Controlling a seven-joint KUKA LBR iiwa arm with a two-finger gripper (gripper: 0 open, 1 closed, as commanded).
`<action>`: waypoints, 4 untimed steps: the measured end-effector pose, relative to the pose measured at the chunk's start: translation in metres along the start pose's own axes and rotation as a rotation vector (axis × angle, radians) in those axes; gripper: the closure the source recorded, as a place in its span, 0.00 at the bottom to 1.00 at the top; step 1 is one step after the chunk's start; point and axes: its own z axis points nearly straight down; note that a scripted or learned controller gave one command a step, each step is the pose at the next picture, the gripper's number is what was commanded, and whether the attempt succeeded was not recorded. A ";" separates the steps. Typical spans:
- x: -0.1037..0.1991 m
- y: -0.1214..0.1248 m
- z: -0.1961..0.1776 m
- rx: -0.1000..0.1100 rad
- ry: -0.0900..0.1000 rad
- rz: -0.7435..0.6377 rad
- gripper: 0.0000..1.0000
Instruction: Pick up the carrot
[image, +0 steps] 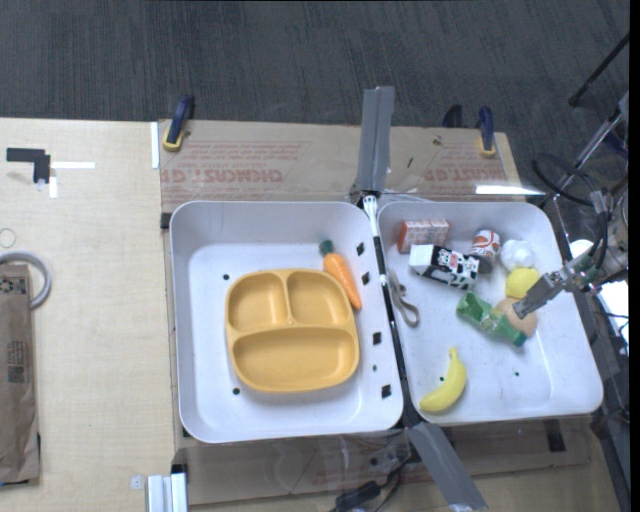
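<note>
Orange carrot (342, 279), green-topped, slanted beside the yellow plate (292, 330)

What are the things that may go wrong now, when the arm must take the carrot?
1. The carrot lies in the left bin, while the claw is low in the right bin among toys; swinging across, it may knock the green bottle or the lemon.
2. The carrot lies against the yellow plate rim, so a finger may land on the plate.
3. The divider wall is close beside the carrot and may block a finger.
</note>
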 end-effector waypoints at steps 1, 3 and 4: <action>-0.063 -0.034 0.026 0.001 0.001 -0.095 0.00; -0.118 0.105 -0.099 -0.001 -0.003 -0.182 0.00; -0.130 0.135 -0.159 -0.003 -0.005 -0.414 0.00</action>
